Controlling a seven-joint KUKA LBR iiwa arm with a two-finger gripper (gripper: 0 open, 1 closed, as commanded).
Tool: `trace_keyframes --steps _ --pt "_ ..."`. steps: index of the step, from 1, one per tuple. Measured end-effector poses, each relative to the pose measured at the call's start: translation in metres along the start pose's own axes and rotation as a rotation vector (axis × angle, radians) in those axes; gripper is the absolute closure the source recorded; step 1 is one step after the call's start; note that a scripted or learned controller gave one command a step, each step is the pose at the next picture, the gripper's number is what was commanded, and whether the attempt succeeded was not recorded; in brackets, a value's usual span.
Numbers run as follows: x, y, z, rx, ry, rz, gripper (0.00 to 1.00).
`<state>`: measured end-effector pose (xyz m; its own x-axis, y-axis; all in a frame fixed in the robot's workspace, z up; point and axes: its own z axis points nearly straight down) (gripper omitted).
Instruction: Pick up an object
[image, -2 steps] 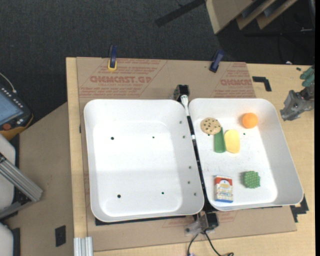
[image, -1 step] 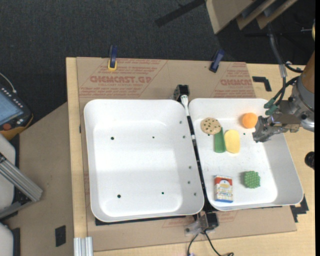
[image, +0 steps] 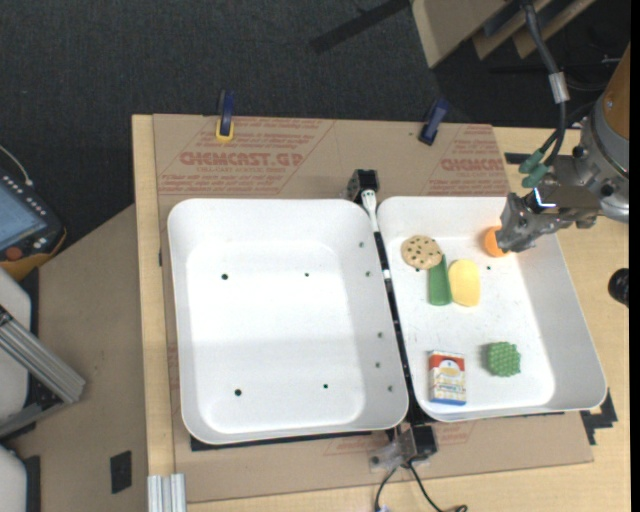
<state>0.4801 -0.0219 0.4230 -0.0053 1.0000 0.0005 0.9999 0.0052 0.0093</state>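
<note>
Bins sat side by side on the surface (image: 300, 150) in the camera view; the left bin (image: 200, 300) lay well apart from my hand (image: 515, 235), which hung low over the far part of the right bin (image: 575, 330). An orange object (image: 491, 241) lay just beside my hand, partly hidden by it. Whether my hand was wide or closed, or had hold of anything, I could not tell. Nearer the middle lay a cookie (image: 421, 251), a green stick (image: 438, 284) touching a yellow block (image: 464, 282), then a small box (image: 447, 378) and a green knobbly piece (image: 501, 359). To grasp well, I judged I should centre over the orange object, descend squarely and close gently, since it looked round and could roll away.
</note>
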Motion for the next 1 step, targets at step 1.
trace_keyframes --steps 1 --pt "-0.0577 0.0041 0.0924 0.016 -0.001 0.011 1.0"
